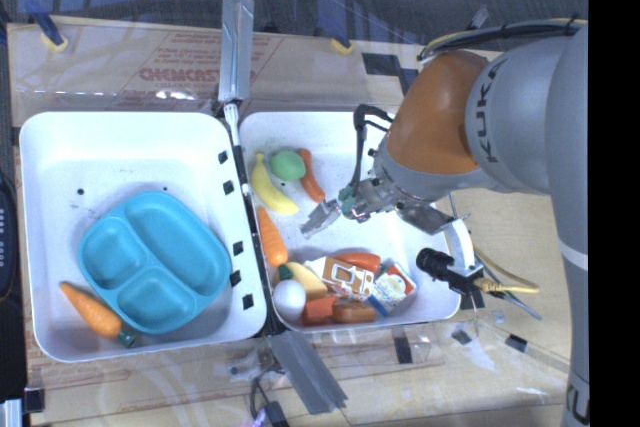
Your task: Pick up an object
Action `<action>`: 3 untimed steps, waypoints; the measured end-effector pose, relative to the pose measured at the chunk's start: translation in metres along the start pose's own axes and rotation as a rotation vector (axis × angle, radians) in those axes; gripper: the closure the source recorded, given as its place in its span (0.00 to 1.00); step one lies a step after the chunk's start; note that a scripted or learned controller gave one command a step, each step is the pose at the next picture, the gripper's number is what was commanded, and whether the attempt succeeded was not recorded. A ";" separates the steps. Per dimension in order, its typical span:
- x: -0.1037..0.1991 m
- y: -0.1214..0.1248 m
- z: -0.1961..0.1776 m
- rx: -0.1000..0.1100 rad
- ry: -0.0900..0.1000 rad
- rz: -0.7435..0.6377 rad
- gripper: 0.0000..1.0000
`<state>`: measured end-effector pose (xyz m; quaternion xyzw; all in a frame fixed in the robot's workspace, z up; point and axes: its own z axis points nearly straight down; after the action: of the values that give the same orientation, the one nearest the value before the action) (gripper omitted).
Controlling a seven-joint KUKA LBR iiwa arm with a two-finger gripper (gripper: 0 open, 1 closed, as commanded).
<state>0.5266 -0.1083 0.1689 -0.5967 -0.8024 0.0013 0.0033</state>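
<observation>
- The arm (500, 115) is seen reaching in from the table's right edge, bent down over the right bin (330, 130), so most of that bin's right side is covered by it.
- The left bin (60, 145) sits toward the table's left edge. A blue divided tray (155, 260) lies flat in it, taking up most of the floor, and a carrot (90, 308) is wedged by the tray's near-left corner. Plenty of bare white floor is left at the far side.
- In the right bin, stuff is piled mostly along the near wall: a printed snack pack (352, 277), a white egg-like ball (290, 296), some red and orange bits that can't be sorted out. Tight pickings there, probably.
- Along that bin's left wall an orange carrot (271, 235) lies lengthwise, and up toward the far-left corner a banana (270, 187), a green round thing (288, 165) and a small orange carrot (311, 173) are bunched, touching.
- The gripper (330, 212) is parked over the bare middle of the right bin, pointing left toward the carrot by the wall. The fingers look spread apart and nothing is seen between them, so no object is held yet.
- Nearest candidate is judged to be that lengthwise carrot; the wall right beside it leaves little room for a finger on that side, so a slip could be expected.
</observation>
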 end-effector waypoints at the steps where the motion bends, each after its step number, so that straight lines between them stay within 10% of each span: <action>1: -0.026 0.055 0.078 -0.004 -0.003 -0.007 0.00; 2: -0.054 0.110 0.076 -0.006 -0.004 -0.069 0.00; 3: -0.052 0.111 0.065 -0.006 -0.004 -0.074 1.00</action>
<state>0.6477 -0.1265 0.1028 -0.5665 -0.8241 -0.0001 -0.0001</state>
